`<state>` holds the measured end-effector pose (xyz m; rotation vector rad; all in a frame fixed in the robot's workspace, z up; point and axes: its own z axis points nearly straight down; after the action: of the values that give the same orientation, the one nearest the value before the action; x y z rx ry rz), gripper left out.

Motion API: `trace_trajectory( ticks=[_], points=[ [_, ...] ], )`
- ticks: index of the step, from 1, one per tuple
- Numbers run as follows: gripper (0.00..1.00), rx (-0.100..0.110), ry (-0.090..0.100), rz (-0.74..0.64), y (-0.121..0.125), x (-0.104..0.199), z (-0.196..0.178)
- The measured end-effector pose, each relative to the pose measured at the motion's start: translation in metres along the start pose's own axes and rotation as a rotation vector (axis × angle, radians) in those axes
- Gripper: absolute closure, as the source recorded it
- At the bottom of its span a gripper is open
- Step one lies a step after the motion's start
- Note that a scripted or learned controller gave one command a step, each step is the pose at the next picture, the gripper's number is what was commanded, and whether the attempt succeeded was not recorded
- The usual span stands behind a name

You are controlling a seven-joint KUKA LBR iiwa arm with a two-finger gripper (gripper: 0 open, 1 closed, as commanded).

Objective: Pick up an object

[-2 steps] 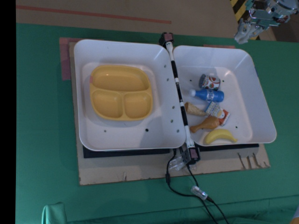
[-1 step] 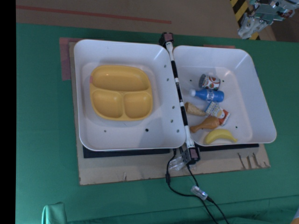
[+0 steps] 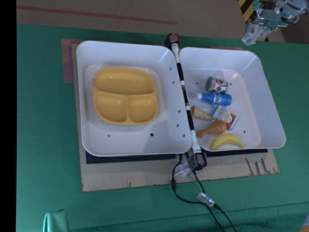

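The gripper (image 3: 249, 36) hovers beyond the far rim of the shallow white right-hand bin (image 3: 270, 115); its jaws' state cannot be told. Inside, the small plastic toys crowd together, yellow banana (image 3: 228, 140) nearest the near rim — a descent could nudge neighbours or close on nothing.

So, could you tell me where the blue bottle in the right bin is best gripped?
Probably across the middle of the blue bottle, coming straight down. It lies on its side, cap toward the divider, so the fingers should close across its narrow width. The can sits close above, the carton below.
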<state>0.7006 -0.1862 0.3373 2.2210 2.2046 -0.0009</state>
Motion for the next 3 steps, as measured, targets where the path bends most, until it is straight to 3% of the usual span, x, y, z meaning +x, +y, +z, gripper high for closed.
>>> trace_trajectory(
  ticks=[3],
  points=[
    [1.00,-0.001,0.000,-0.001,0.0003,-0.0021,0.0003]
  ],
)
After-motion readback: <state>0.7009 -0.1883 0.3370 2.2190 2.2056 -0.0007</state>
